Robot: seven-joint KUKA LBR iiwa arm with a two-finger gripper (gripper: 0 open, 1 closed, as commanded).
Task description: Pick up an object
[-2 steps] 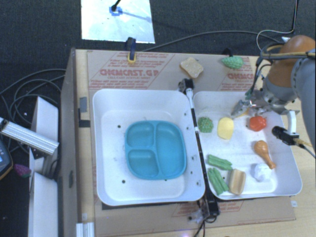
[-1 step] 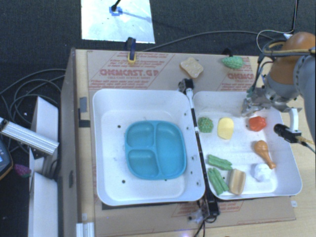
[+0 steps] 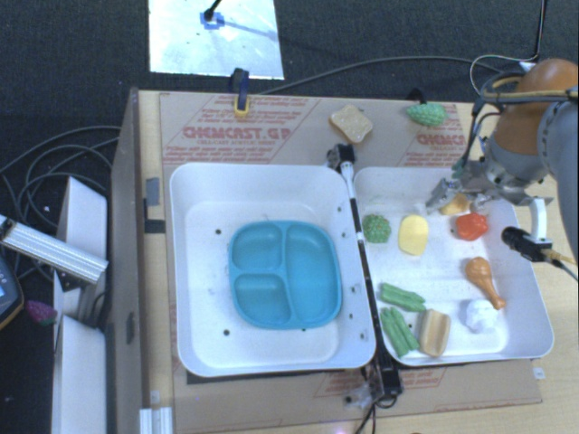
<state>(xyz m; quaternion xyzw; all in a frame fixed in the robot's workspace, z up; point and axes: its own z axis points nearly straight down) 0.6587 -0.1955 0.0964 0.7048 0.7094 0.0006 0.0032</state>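
Overhead, two white bins sit side by side on the surface. The left bin (image 3: 194,242) holds a blue divided plate (image 3: 285,274). The right bin (image 3: 534,333) holds the candidates for picking: a green broccoli piece (image 3: 376,229) and a yellow piece (image 3: 413,235) towards its left, a red tomato (image 3: 470,227) towards its far right, an orange drumstick (image 3: 483,279) and a white crumpled piece (image 3: 478,315) near its right wall, and two green pods (image 3: 399,313) with a tan bread slice (image 3: 434,333) at its near edge. Outside the bins, on the far part of the surface, lie a tan cracker (image 3: 351,123) and a green knobbly item (image 3: 426,114). The arm (image 3: 534,125) reaches in from the right, and the claw (image 3: 450,195) hangs low over the far right corner of the right bin, just beside a small orange-tan piece (image 3: 457,204) and close to the tomato. Whether the claw is spread or closed cannot be told from this angle, and nothing can be confirmed as gripped. Judged progress: the approach is made; grasp and lift remain, since every item appears to rest on the bin floor.
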